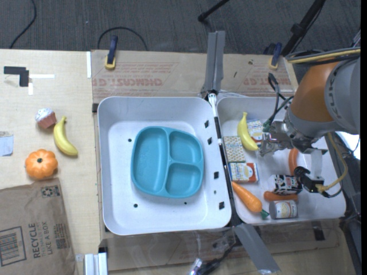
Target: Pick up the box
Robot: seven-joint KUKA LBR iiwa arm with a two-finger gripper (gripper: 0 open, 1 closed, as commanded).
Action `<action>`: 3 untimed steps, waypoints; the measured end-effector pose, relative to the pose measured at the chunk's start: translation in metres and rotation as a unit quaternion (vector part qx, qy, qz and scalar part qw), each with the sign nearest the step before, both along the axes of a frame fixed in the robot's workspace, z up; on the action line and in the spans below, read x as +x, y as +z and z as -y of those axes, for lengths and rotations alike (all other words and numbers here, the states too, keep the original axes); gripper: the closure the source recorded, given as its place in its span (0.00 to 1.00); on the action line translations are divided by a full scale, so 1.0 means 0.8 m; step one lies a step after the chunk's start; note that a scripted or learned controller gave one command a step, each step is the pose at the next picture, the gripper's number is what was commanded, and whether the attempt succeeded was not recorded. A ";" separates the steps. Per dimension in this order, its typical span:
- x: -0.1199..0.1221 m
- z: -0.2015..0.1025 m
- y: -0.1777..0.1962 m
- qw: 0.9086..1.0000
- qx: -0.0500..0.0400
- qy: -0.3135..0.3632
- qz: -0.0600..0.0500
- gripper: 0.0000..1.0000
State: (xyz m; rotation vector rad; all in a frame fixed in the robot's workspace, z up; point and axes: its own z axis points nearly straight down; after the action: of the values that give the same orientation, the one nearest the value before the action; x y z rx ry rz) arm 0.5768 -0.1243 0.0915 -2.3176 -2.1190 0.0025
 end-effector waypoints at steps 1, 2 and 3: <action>0.000 0.000 0.000 1.000 0.000 0.000 0.000 0.00; -0.100 0.020 0.000 1.000 0.000 0.002 0.001 0.00; -0.008 0.038 0.000 0.998 0.000 -0.055 0.001 0.00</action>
State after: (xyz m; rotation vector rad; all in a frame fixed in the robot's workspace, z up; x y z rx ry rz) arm 0.5702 -0.1544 0.0919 -2.4322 -1.9890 0.0016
